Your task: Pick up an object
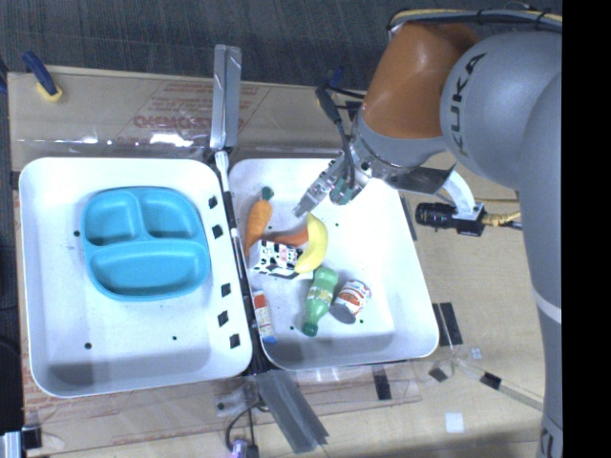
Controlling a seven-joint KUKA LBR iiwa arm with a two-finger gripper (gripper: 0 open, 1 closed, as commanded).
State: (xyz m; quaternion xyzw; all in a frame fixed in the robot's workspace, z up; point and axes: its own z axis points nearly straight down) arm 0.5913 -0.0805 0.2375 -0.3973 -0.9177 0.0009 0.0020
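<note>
The right bin [401, 256] holds a carrot [258, 220], a banana [315, 243], a black-and-white cow-patterned carton [276, 259], a green bottle [318, 299] and a small can [351, 300]. My gripper [318, 197] hangs over the bin's upper middle, just above the banana's upper end and right of the carrot. Its fingers slant down to the left, and nothing shows between them.
The left bin [48, 284] holds a blue divided tray [146, 239]. A small tube [262, 315] lies at the right bin's left wall. A metal divider [225, 93] stands between the bins at the back. The grey arm [477, 84] fills the upper right.
</note>
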